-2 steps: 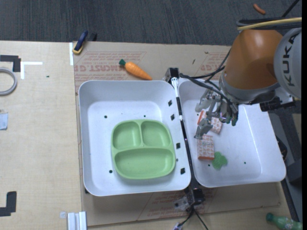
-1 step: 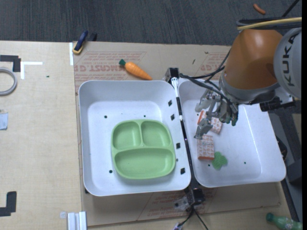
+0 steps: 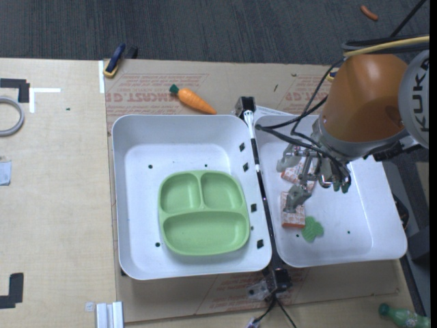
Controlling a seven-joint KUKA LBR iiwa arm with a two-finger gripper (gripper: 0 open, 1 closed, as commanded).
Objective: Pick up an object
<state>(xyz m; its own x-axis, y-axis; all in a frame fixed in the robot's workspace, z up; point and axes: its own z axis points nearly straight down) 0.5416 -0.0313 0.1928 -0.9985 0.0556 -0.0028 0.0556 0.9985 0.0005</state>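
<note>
**Bench inventory: arm over the right bin**

Orange band (image 3: pixel 365 98), glossy and domed, sits highest and closest to the lens, topping the grey arm that enters from the right.

1. Gripper (image 3: pixel 307 176): dark metal linkage with loose cables, hanging over the left half of the right bin. Whether it is parted or closed cannot be told; nothing is plainly seen between its tips.
2. Small carton (image 3: pixel 294 210): flat rectangular pack, red and white print, lying on the bin floor just below the gripper. Its long axis runs roughly from the near wall to the far wall.
3. Second red-and-white piece (image 3: pixel 291 174): just above the carton, partly hidden by the linkage; shape unclear.
4. Green toy (image 3: pixel 313 230): small, lumpy, matte, touching or just beside the carton's lower right corner.
5. Right bin (image 3: pixel 369 241): shallow, smooth white plastic, rounded corners.
6. Left bin (image 3: pixel 136 183): same make, alongside.
7. Green plate (image 3: pixel 203 212): three-compartment, rounded square, glossy, in the left bin.
8. Toy carrot (image 3: pixel 193 99): orange, tapered, on cardboard beyond the left bin, tip pointing right.
</note>
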